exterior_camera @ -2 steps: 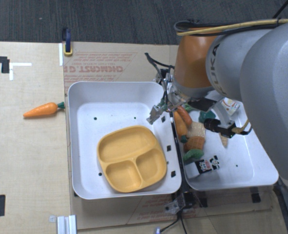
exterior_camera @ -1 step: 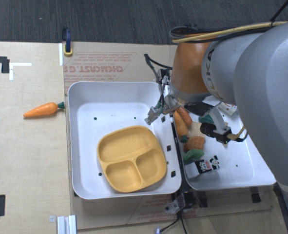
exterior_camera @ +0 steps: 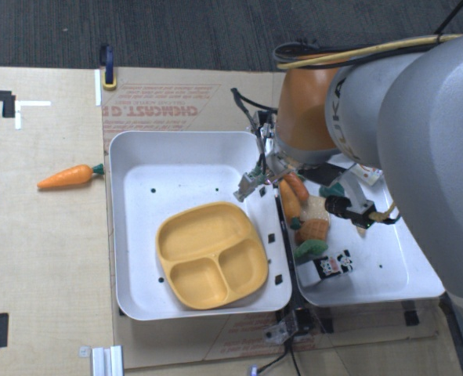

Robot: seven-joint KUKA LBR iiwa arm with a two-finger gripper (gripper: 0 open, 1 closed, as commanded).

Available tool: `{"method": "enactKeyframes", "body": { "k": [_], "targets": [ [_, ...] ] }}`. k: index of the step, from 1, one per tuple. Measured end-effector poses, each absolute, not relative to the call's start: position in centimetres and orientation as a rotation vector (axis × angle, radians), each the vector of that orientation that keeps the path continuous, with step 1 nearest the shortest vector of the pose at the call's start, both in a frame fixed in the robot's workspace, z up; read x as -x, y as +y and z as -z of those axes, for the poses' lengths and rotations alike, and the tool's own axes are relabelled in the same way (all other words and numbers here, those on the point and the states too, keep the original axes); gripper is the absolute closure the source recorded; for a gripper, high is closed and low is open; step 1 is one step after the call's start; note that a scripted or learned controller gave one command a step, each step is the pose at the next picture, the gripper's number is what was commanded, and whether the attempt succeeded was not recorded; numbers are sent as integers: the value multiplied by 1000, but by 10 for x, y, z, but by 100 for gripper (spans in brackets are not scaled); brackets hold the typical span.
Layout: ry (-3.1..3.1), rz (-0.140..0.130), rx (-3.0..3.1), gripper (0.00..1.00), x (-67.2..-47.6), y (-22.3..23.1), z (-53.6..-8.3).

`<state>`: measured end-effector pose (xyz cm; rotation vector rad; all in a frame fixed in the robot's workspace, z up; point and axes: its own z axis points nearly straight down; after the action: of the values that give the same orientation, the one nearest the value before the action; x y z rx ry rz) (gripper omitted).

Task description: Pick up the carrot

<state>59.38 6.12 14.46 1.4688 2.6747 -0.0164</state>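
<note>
Orange carrot lies on the bare counter, well left of the left bin, its green stub pointing toward the bin wall and its tip pointing left. It touches nothing else. A yellow divided tray sits inside the left bin, tilted a little, toward the bin's near right corner.

The grey arm with its orange band comes in from the right and fills the upper right of the view. Its end effector hangs over the seam between the two bins, at the left bin's far right corner, well apart from the carrot on the counter. Whether it is clenched or released cannot be told at this size; nothing can be made out in its grasp.

The right bin holds a cluster of small things just beside the shared wall: a second carrot-like toy, a waffle cone, a green piece and a small black-and-white block. A blue clamp sits at the counter's far edge.
</note>
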Motion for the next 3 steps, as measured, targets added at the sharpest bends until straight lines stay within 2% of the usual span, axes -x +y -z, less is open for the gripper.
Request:
{"method": "enactKeyframes", "body": {
  "k": [2,3],
  "targets": [
    [2758,30,-1296,0,-594,56,-143],
    [2952,2,-1075,0,-479,74,-192]
  ]
}}
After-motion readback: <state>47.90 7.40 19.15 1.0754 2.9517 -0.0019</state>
